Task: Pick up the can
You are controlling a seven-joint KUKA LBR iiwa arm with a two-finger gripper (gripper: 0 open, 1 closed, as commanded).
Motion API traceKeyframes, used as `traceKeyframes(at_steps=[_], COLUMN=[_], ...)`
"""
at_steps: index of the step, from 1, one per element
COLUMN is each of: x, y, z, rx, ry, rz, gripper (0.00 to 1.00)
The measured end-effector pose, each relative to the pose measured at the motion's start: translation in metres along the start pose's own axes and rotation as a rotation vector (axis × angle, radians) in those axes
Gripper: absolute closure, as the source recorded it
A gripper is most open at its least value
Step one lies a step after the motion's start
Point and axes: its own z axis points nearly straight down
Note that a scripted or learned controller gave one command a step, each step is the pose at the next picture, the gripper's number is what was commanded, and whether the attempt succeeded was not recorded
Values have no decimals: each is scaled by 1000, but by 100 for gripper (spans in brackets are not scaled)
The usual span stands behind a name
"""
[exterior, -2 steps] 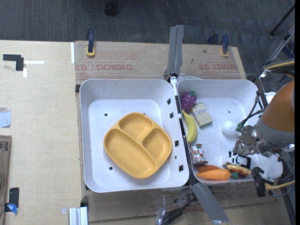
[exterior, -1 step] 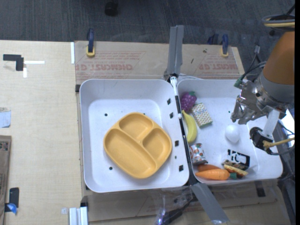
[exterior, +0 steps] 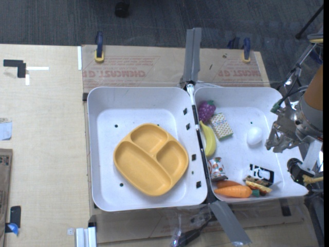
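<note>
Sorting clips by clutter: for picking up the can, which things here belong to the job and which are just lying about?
Job:
- can, in the right bin by the divider
- claw, over that bin's right edge

Lying about:
- banana
- carrot
- grapes
- white egg
- patterned box
- yellow divided plate in the left bin

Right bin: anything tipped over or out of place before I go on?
The can lies on its side against the left wall of the right bin, wedged between the banana and the carrot. Nothing looks spilled or damaged.
</note>
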Motion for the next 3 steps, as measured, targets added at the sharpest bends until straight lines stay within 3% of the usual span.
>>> traceKeyframes(at_steps=[1, 2, 3], x=[65, 23, 82], y=[-36, 18, 28], z=[-16, 39, 10], rx=[-2, 2, -1], ry=[-1, -1, -1], rz=[26, 61, 106], gripper=[100, 100, 100])
